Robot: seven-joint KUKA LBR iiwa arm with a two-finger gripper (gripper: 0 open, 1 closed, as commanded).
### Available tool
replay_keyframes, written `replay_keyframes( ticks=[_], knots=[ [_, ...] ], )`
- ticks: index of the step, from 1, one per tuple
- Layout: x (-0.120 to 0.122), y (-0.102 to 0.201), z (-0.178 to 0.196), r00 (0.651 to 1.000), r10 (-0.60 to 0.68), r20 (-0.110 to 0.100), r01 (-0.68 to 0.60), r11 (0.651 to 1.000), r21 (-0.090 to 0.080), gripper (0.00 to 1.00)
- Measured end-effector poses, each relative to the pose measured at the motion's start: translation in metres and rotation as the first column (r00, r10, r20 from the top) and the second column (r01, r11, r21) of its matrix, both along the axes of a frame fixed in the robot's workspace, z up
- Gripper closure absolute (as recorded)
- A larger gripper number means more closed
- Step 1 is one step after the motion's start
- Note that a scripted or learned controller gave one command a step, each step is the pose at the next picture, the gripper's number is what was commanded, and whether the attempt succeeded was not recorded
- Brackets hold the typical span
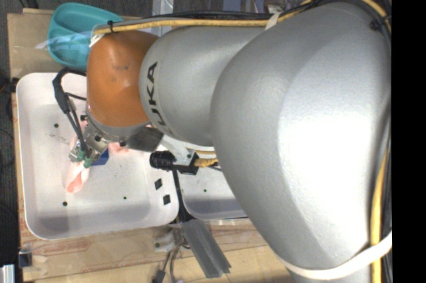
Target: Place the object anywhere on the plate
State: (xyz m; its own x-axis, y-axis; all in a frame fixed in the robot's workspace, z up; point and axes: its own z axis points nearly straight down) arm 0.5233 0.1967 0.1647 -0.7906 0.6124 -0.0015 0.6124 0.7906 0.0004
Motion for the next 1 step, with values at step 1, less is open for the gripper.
replay_keyframes(
  ticks=[1],
  knots=[
    [0.0558, -0.0896, 0.0195, 0.972, 0.236, 0.001, -0.236, 0.972, -0.001, 1.00]
  ],
)
